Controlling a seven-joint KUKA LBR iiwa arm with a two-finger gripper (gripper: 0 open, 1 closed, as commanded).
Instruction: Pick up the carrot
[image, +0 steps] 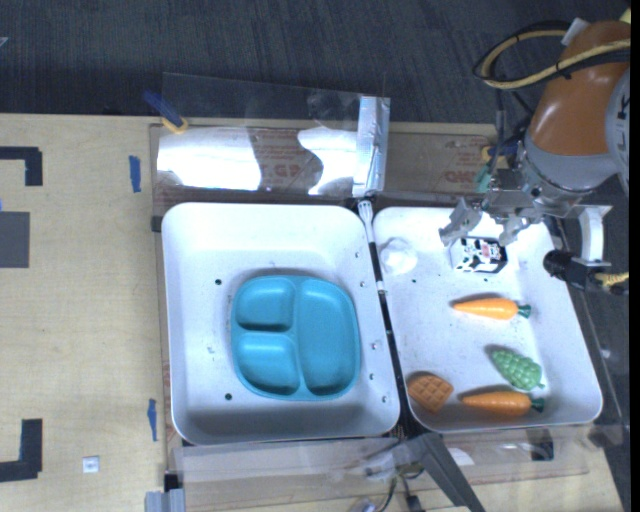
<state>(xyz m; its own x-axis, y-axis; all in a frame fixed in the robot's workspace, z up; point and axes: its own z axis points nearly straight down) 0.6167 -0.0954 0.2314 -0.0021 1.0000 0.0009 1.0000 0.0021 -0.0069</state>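
In right bin, smooth tapered carrot

You will find very little here that can actually be read. On the brown cardboard strip running behind the two bins at about twelve o'clock there is faint reddish print, one patch seen through the clear plastic sheet and another toward one o'clock, but the letters are too small and blurred for you to make out. The small black-and-white patterned card lying at the twelve o'clock end of the right bin carries markings, yet no word or number on it is legible.
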